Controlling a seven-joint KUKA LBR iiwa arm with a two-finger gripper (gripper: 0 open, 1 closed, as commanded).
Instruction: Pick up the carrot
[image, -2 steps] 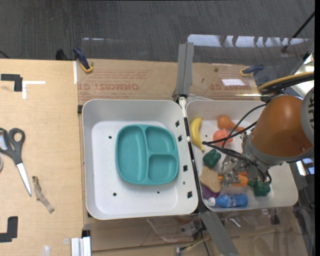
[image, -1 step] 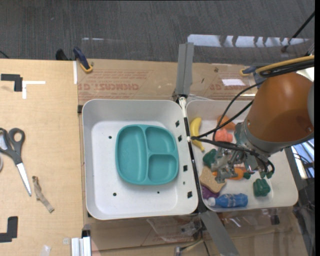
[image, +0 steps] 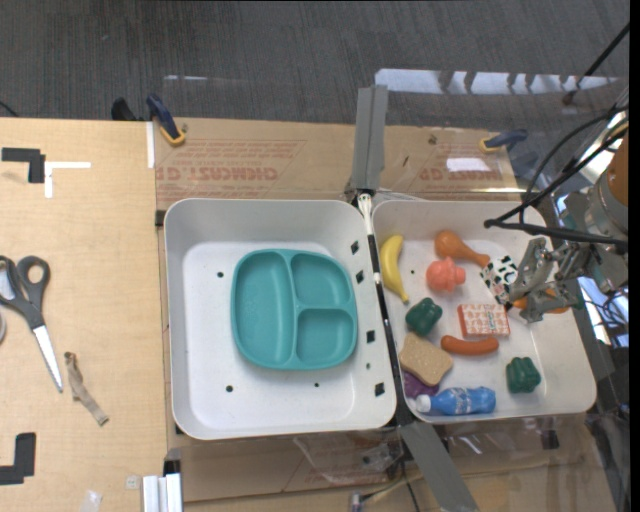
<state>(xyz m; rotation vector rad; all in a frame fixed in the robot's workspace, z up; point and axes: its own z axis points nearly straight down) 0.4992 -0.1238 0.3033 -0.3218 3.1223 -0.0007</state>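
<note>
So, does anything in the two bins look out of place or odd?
Nothing looks spilled or damaged. The teal plate lies flat in the left bin, and the toy foods lie scattered but apart in the right bin.

Two bins side by side. Left bin (image: 190, 330) holds a divided plate (image: 295, 310). Right bin (image: 570, 390) holds a banana (image: 391, 266) at its left wall, a pepper (image: 423, 316) below it, bread (image: 425, 360) below that, a bottle (image: 460, 401) nearest the front. Scissors (image: 30, 310) lie on the bench, far left.
</note>
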